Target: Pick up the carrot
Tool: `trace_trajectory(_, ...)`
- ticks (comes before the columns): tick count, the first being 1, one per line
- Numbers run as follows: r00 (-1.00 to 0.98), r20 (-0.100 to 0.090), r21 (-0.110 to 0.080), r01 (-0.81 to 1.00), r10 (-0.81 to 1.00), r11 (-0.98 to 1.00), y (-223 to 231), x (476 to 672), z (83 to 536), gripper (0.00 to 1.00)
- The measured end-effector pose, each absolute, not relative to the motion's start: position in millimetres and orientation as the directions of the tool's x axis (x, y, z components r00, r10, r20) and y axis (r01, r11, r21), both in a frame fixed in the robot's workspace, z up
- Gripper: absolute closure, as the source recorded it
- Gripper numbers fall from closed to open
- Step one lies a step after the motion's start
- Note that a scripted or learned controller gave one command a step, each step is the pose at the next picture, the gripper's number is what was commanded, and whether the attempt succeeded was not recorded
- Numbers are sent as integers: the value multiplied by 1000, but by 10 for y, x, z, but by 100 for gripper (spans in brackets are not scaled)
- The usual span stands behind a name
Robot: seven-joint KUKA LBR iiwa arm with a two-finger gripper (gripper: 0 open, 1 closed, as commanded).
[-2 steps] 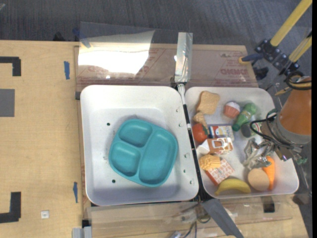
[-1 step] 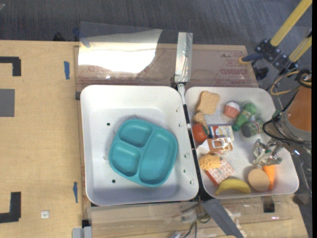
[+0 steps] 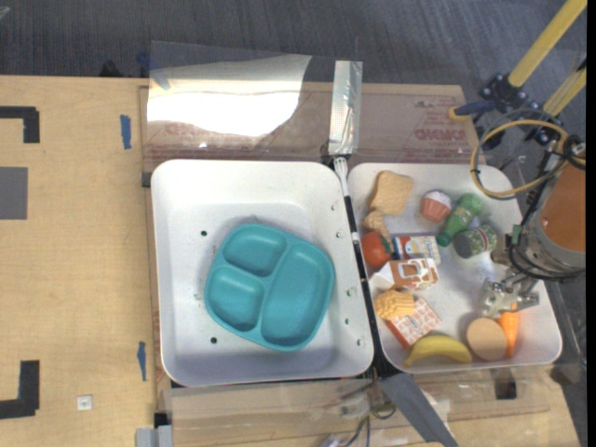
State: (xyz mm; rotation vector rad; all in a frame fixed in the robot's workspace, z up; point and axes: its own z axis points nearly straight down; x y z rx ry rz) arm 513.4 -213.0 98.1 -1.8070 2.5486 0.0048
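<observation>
The gripper (image 3: 507, 296) hangs low over the right bin (image 3: 543, 354), near its lower right corner; whether it is released or clenched cannot be told from this angle. The carrot (image 3: 509, 330) lies just at its 6 o'clock, orange and upright on the bin floor, touching a tan egg (image 3: 486, 338) at its 9 o'clock. A banana (image 3: 438, 348) lies further toward 8 o'clock. Well off at 9 o'clock, the left bin (image 3: 177, 250) holds a teal divided plate (image 3: 269, 287).
</observation>
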Motion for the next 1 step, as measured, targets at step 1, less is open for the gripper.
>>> trace_trajectory(1,-102,-6,-13,-995,-995,102,-2154,4857,897,100)
